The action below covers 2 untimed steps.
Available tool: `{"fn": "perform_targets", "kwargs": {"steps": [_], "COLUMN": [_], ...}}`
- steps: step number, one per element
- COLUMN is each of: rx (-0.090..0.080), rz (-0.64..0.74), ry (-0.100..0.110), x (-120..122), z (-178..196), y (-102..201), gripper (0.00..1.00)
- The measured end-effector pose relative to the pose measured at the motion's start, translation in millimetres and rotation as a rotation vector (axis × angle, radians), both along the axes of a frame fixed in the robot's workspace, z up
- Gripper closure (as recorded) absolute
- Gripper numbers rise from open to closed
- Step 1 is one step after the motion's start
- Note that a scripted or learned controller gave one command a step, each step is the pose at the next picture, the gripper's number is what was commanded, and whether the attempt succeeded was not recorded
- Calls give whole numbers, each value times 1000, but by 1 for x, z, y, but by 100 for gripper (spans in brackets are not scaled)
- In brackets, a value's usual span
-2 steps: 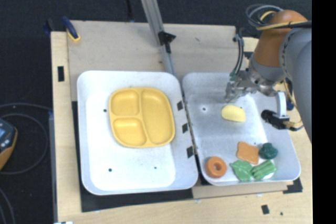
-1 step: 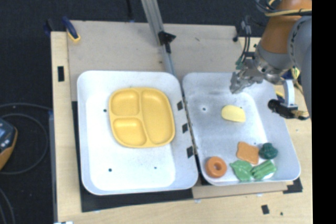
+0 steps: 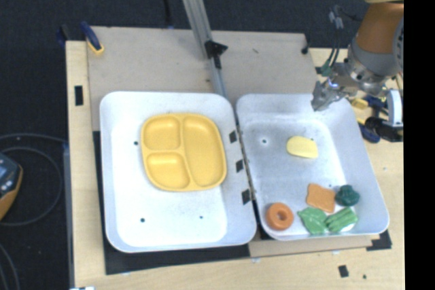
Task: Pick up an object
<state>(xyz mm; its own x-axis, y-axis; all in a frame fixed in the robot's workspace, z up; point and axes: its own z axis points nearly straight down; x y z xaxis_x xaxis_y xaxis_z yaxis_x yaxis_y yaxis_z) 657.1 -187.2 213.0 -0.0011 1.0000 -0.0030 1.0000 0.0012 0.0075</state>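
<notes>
Two white bins sit side by side on a worktop. The left bin holds a yellow divided plate. The right bin holds a yellow piece, an orange ring, and green pieces. The pincer hovers over the right bin's far edge.

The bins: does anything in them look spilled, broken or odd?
Nothing stands out. The yellow tray lies flat in the left bin; the toy foods sit loosely in the right bin, most bunched at its near corner, none spilled.

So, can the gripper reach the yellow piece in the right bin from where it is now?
Probably yes. The gripper hangs above the right bin's far rim, and the yellow piece lies alone, with bare floor around it.
</notes>
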Motion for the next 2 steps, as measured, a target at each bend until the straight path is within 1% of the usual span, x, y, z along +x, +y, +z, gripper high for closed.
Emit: {"fn": "perform_targets", "kwargs": {"steps": [1, 2], "rx": [1, 3], "rz": [2, 4], "ry": [2, 7], "x": [1, -18], "z": [25, 34], "y": [-1, 38], "gripper": [100, 100]}}
